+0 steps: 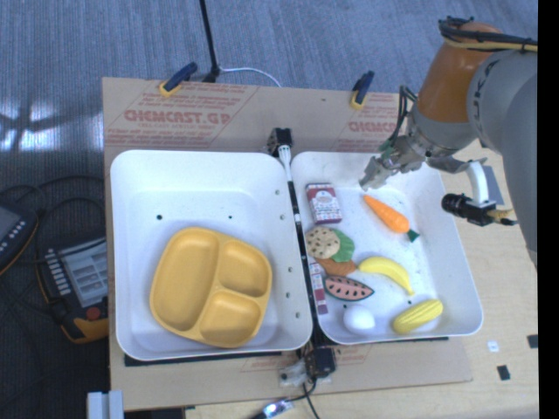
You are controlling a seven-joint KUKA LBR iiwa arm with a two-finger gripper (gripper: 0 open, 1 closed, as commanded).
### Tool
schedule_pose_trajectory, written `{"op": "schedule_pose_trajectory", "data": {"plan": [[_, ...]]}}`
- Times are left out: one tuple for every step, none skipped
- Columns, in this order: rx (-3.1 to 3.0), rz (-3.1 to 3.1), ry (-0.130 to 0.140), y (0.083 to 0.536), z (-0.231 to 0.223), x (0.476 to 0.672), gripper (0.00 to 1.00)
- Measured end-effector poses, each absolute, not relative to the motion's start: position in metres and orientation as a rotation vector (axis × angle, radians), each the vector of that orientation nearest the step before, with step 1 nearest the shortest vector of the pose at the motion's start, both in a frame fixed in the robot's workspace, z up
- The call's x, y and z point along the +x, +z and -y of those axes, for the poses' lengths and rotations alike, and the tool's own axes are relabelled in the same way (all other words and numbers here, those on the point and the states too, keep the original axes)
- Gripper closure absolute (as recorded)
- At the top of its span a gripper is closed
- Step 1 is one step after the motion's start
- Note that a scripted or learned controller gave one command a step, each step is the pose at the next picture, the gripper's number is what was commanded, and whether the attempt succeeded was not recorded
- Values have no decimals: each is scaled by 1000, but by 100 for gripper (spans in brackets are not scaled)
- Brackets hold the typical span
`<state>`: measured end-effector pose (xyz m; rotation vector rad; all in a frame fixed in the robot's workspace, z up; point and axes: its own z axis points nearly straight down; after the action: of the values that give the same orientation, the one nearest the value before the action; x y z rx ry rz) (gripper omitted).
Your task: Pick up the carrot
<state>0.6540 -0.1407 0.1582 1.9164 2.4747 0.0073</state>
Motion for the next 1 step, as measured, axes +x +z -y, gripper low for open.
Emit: {"op": "schedule_pose_trajectory", "data": {"plan": [[1908,-2486,5,92,172,565,100]]}}
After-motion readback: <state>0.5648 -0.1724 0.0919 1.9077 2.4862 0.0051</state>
